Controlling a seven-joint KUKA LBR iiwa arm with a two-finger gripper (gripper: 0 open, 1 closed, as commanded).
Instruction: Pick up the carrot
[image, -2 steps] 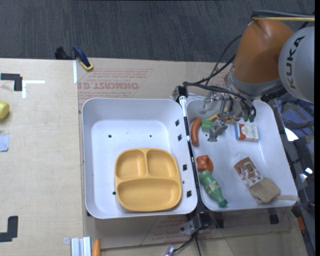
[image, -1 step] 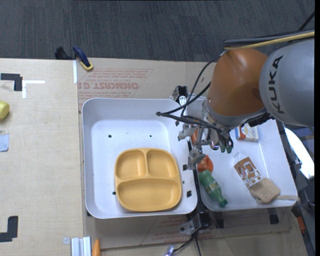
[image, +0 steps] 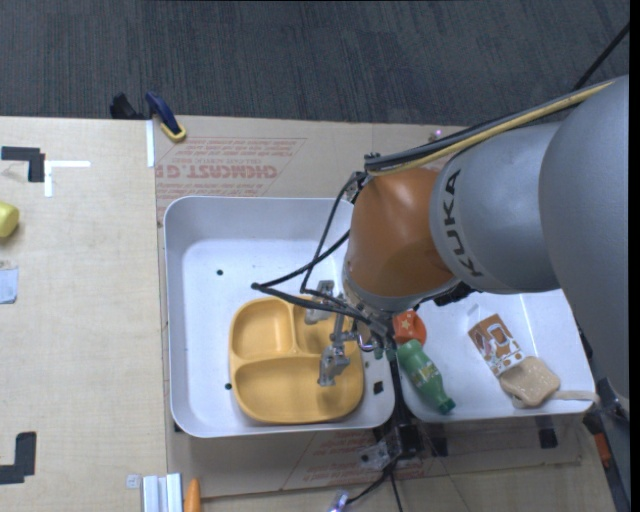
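Orange-banded arm above the left bin

Grey claw (image: 328, 372) hangs over the yellow divided plate (image: 262, 345) in the left of 2 white bins (image: 190, 300); whether it is open or closed cannot be told. An orange-red piece, apparently the carrot (image: 409, 326), lies in the right bin (image: 560, 320) near the dividing wall, partly hidden beneath the wrist, to the claw's right and apart from it, touching a green bottle (image: 424, 375)

Even, fairly bright overhead light; soft shadows lie inside the left bin (image: 190, 330) along its walls; the worktop (image: 80, 380) looks pale and washed. Focus is slightly soft throughout, with mild glare on the arm (image: 520, 200).
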